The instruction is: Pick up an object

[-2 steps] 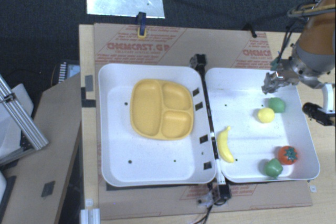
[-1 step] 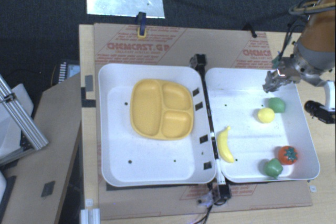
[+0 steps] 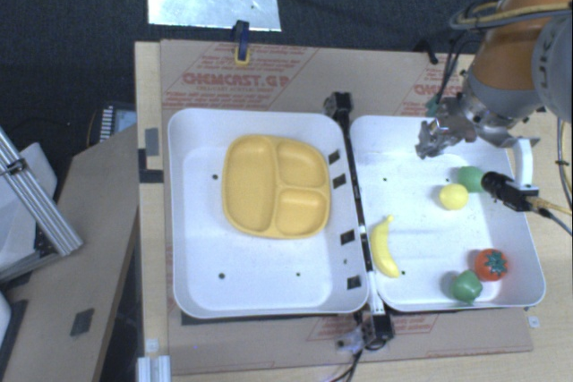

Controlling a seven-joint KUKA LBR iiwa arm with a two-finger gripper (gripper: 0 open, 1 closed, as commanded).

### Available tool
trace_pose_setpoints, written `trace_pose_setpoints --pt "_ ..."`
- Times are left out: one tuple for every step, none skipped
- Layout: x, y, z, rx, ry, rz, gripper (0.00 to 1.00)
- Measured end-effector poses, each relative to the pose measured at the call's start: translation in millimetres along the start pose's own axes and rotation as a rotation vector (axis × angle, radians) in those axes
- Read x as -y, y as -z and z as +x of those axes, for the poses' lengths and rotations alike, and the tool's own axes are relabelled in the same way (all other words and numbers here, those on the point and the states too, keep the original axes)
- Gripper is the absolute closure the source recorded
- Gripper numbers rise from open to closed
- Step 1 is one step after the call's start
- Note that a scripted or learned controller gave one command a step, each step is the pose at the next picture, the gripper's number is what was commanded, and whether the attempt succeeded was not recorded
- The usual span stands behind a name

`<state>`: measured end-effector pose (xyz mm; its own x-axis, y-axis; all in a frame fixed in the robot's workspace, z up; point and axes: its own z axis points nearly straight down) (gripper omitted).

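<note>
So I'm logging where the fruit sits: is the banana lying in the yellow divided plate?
No, the banana lies on the right bin's floor, while the yellow plate sits in the left bin.

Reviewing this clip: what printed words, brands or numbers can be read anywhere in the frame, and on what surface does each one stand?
"CHEMCAST" in red, followed by blurred characters: on the brown protective sheet behind the left bin.
A second red print of the same kind on the sheet behind the right bin, near the gripper: too blurred and partly hidden to read.
The yellow tray and toy foods carry no readable text.
</note>
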<state>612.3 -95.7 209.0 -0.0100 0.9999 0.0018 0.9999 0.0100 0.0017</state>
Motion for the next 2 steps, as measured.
trace_pose_setpoints --pt "-13.1 -6.5 52.6 0.0 0.0 0.0 1.0" --pt "-17.1 8.0 104.8 -0.001 0.0 -0.001 1.0"
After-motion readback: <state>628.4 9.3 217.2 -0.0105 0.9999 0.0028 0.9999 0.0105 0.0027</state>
